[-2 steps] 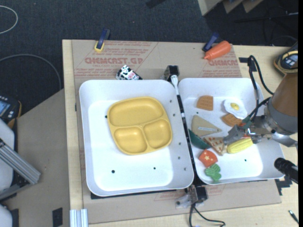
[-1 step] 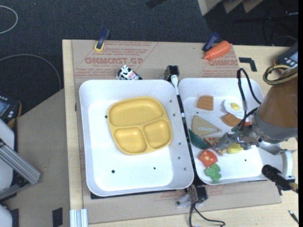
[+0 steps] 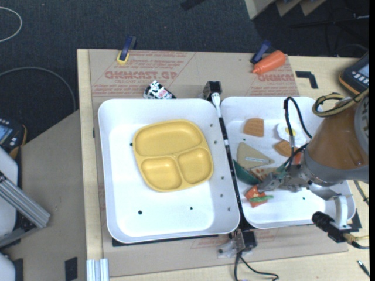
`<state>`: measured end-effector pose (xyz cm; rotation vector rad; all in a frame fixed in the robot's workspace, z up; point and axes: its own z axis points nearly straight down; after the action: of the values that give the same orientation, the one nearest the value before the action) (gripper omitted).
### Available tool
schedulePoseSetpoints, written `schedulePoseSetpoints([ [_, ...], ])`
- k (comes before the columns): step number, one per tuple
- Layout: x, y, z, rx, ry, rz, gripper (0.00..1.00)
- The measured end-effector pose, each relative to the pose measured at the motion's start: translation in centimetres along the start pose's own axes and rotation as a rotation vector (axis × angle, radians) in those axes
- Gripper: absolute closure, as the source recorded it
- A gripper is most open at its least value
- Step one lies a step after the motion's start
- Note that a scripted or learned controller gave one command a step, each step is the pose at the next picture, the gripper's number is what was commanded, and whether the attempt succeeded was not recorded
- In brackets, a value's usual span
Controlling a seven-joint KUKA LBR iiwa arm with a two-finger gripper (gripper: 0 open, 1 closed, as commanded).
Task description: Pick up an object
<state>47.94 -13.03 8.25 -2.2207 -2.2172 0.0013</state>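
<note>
My claw (image 3: 265, 186) sat low in the right bin (image 3: 293, 215), in the lower right of the frame, with its tip down among a small heap of objects. Whether it was released or clenched I could not tell; the wrist and the clutter hid that from the camera.

The nearest candidate was the orange and green piece (image 3: 255, 195), which looked like a toy carrot, lying just below and left of my tip, touching or almost touching it. Just above it lay the tan wedge (image 3: 253, 155) with a dark green strip (image 3: 241, 171) along its lower edge. Two brown pieces (image 3: 254, 127) sat further up the bin, well clear of me.

To do this well, I judged I should settle on the carrot alone, centre over its body, and come straight down so the wedge was not caught as well. The left bin (image 3: 117, 174) held a yellow divided tray (image 3: 173, 154), which was not my concern.
</note>
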Motion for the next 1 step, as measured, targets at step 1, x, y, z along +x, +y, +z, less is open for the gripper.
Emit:
schedulePoseSetpoints([
  [1,0.02,0.10,-1.31,-0.006,-0.001,0.000,1.00],
])
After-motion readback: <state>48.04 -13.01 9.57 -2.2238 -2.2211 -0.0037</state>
